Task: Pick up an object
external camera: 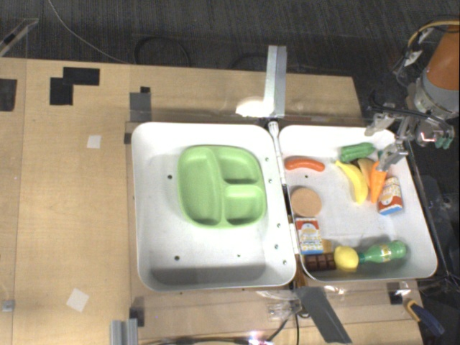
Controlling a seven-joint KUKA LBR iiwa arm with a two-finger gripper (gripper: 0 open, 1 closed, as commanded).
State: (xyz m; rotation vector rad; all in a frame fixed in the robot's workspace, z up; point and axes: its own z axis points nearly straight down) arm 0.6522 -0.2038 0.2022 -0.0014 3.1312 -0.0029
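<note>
Gripper (388, 144) above right bin (424, 254) far edge

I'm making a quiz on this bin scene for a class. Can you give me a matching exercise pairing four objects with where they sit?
Things:
1. green divided tray
2. hot dog
3. green bottle
4. banana

Places:
A. near front edge of the right bin, beside a lemon
B. left bin
C. right bin, just left of a carrot
D. right bin, near the back left corner

Pairs: 1-B, 2-D, 3-A, 4-C
</note>
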